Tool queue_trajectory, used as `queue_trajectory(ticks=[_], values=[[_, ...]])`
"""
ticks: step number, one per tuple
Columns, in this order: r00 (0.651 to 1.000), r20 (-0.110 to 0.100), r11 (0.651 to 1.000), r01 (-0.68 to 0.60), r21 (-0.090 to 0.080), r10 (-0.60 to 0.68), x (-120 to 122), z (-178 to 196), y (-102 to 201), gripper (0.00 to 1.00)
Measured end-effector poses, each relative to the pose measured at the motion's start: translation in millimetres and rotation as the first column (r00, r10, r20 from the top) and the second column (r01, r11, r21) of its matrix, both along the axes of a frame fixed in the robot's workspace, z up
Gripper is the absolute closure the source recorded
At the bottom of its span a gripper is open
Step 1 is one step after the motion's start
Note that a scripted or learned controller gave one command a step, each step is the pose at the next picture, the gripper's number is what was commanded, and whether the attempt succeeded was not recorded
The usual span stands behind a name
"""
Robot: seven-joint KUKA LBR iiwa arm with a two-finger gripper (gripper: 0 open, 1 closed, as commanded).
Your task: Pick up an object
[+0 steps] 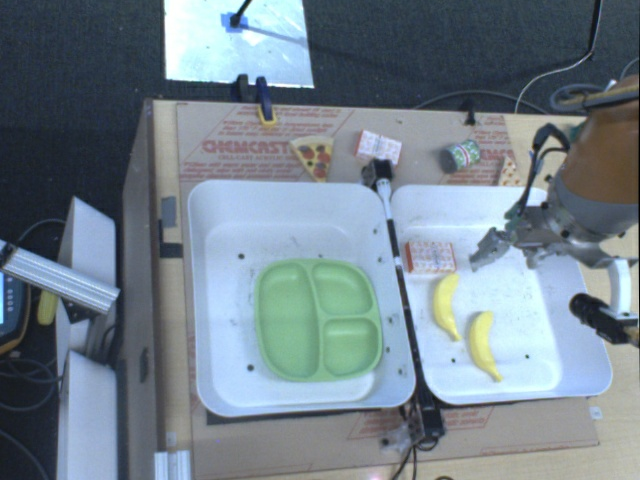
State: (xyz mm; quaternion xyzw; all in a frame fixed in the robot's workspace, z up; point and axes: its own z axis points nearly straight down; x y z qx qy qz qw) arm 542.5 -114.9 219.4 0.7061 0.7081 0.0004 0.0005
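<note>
1. Yellow marks the right bin point(580, 373): two bananas lie on its floor. One banana point(446, 306) sits near the bin's middle, and the second banana point(485, 344) lies just beside it, lower and to the right; the two look apart.
2. A small red-and-white box point(430, 257) lies flat in the same bin, just above the bananas and close to the divider between the bins.
3. The gripper point(508, 247) hangs over the right bin, right of the red-and-white box and above the bananas. Its grey fingers point(487, 249) point left and look spread, with nothing seen between them.
4. The arm point(600, 168) reaches in from the right, its orange band above the grey wrist.
5. The left bin point(215, 268) holds a green divided plate point(318, 318) lying flat.
6. On the cardboard behind the bins lie a toy pizza slice point(314, 155), a small white-and-pink packet point(379, 147) and a small green can point(462, 155) on its side.
</note>
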Motion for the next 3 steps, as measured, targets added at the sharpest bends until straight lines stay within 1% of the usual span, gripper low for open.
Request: queue_trajectory(ticks=[1, 2, 3], values=[[1.000, 0.002, 1.000, 0.002, 0.000, -0.002, -29, -125, -8, 0.00], [1.000, -0.001, 1.000, 0.002, 0.000, -0.002, -56, -135, -10, 0.00], [1.000, 0.003, 1.000, 0.000, 0.001, 0.000, -54, -124, -10, 1.00]])
